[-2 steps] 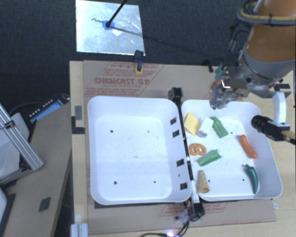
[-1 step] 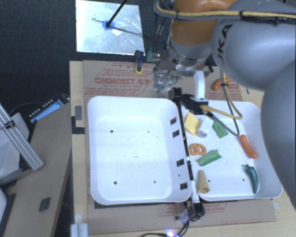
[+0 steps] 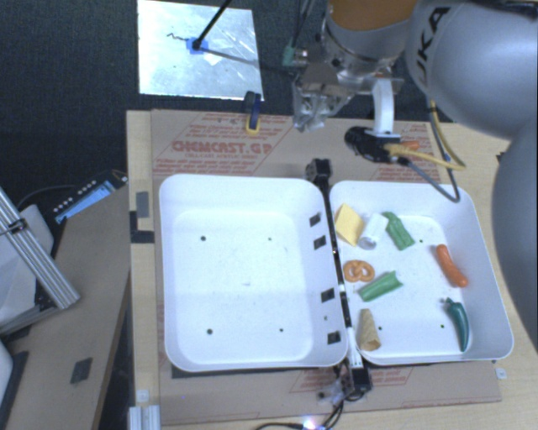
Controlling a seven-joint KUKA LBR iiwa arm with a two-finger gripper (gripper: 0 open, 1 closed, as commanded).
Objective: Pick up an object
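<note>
Grey arm (image 3: 471, 59) entering from the upper right, bulky links along the right side, orange band (image 3: 370, 13) at the top edge above the wrist, gripper (image 3: 309, 113) hanging raised, pointing down, its tip blurred and pale

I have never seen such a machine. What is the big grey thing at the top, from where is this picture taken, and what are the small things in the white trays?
The big grey thing is a robot arm with an orange band. Its gripper hangs above the back edge of the bench, beyond the trays, with nothing between its fingers. One fixed camera looks down at a slant from above. Two shallow white bins sit side by side. The right bin holds toy foods: a yellow cheese wedge, a brown pretzel, two green pieces, an orange sausage-like piece, a dark green pepper, a tan cone and a small white piece. The left bin sits beside it.
</note>
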